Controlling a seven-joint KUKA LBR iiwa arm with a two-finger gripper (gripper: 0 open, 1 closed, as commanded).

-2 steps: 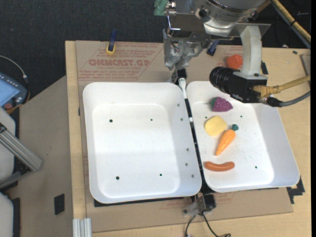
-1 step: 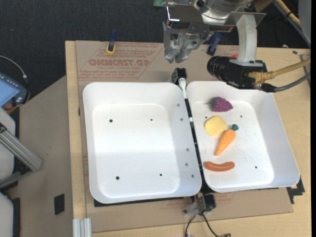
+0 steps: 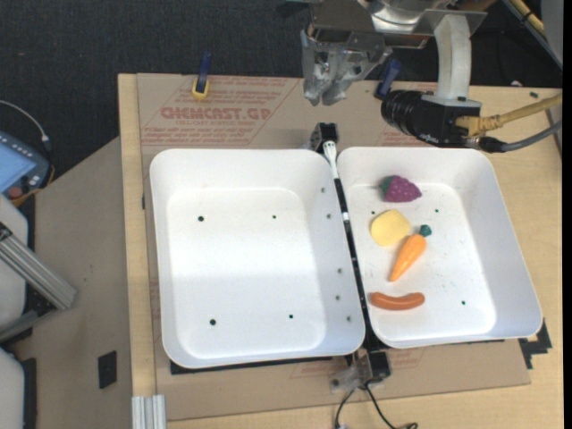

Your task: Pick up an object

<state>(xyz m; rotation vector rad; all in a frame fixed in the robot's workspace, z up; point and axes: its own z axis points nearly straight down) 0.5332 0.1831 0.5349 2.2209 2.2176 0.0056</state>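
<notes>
White plastic: 2 bins side by side, left bin and right bin. The right bin holds 4 toys: purple grapes, a yellow lump, an orange carrot and a red sausage. The gripper hangs above the bench beyond the bins' far rims, well apart from all 4; nothing lies between its fingers, and how wide they stand cannot be told. Progress, as judged: nothing lifted; approach, descent, grasp and lift all remain. Carrot: long axis diagonal, green top toward the far right, tip toward the near left. Sausage: long axis roughly left to right, ends slightly upturned.
</notes>
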